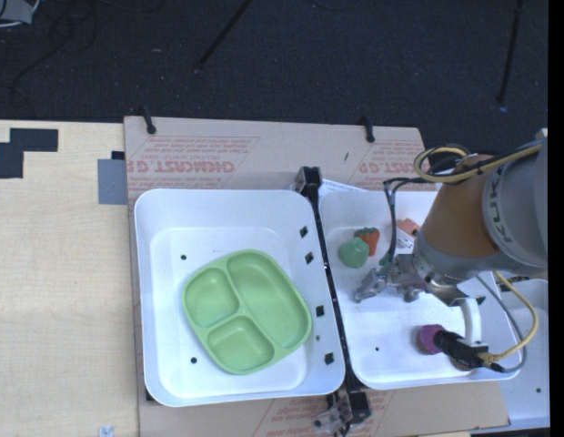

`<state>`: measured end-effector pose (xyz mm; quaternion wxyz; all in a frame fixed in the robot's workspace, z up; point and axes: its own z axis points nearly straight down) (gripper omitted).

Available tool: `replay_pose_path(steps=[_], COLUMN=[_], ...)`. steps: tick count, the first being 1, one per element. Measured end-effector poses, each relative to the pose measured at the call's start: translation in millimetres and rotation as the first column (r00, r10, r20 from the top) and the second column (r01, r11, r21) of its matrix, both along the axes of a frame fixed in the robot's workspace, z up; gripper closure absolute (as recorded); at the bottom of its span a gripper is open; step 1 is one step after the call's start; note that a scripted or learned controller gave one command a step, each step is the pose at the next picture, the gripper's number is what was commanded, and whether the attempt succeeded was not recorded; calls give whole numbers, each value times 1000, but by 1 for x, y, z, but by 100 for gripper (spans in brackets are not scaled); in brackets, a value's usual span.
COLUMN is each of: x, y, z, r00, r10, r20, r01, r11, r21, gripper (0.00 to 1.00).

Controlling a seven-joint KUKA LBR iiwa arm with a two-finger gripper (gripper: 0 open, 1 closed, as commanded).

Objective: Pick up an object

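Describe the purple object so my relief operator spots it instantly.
Look in the right bin, the one the arm reaches into. Near its front right corner lies the purple object, beside a black cable end. It is the sole purple item; the green ball sits farther back.

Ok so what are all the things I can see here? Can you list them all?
White bins: two, white, side by side on the bench.
Divided plate: one, light green, three sections, lying in the left bin.
Round toy: one, green, near the back of the right bin.
Small piece: one, orange-red, touching the green toy at its back.
Small object: one, purple, near the front of the right bin.
Cardboard sheet: one, brown with red print, under the bins.
Arm: one, grey with an orange band, reaching in from the right.
Gripper: one, metal grey, over the middle of the right bin.
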<state>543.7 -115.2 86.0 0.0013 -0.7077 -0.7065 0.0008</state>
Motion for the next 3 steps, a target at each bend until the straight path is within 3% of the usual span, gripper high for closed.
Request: replay_pose_path(steps=[1,3], x=[1,-5], y=[-1,-2], z=[13,102], r00=[1000,1000], r10=[-6,1], r20=[2,4], r01=[6,-1], r11=[1000,1000], r21=[0,-1], gripper=[100,100])
